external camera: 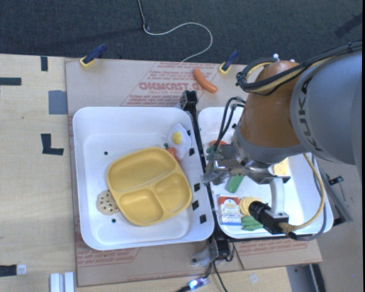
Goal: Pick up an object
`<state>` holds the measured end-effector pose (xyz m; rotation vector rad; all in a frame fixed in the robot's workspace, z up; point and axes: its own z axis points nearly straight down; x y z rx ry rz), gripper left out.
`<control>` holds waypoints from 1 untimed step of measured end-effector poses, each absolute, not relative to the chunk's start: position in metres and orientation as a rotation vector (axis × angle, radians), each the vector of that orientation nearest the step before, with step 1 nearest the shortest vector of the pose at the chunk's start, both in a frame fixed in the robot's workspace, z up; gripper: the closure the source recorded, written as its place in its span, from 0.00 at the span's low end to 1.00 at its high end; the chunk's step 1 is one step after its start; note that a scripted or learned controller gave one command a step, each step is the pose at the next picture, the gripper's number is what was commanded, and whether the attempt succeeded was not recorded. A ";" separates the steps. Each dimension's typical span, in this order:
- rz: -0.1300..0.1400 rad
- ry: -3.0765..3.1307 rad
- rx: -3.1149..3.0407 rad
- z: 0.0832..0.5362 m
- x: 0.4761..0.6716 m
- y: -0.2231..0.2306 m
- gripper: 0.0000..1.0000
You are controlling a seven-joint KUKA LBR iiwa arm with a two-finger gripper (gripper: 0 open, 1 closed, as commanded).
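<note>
I have the arm (274, 111) low over the right bin (304, 215), likely to reach the small items there: a green piece (233, 183) and a card (229, 208). The wrist hides the jaws; I cannot tell their state.

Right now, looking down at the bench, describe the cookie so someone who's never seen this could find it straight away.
Start at the left white bin, the one holding the big yellow divided tray. Go to the tray's lower left edge, where the cookie lies on the bin floor, partly tucked under the tray. It is a small, round, tan disc with dark specks, unlike the plain yellow tray beside it.
</note>
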<state>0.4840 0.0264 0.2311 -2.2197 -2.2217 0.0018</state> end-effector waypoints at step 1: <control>0.007 -2.220 -2.218 0.213 0.484 0.033 1.00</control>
